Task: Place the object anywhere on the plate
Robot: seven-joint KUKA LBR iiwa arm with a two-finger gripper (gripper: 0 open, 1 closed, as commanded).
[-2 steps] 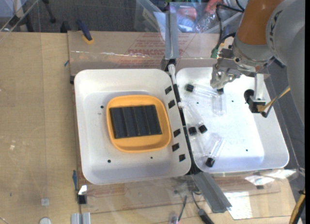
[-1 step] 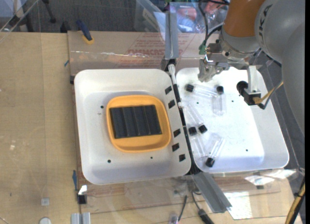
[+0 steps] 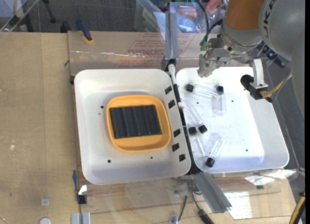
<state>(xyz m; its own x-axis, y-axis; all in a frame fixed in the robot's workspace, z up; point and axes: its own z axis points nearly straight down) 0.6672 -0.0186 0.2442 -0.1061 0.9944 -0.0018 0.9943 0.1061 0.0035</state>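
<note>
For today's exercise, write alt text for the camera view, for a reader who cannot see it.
A grey and orange robot arm's gripper hangs over the far edge of the right white bin, where several clear tubes with black caps lie scattered. The left white bin holds an orange plate with a dark ribbed centre.

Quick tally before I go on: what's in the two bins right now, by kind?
Clear vials with black caps, right bin: 5, at; some overlap, so the count is approximate.
Orange plate with dark ribbed insert, left bin: 1
Total: 6
</note>
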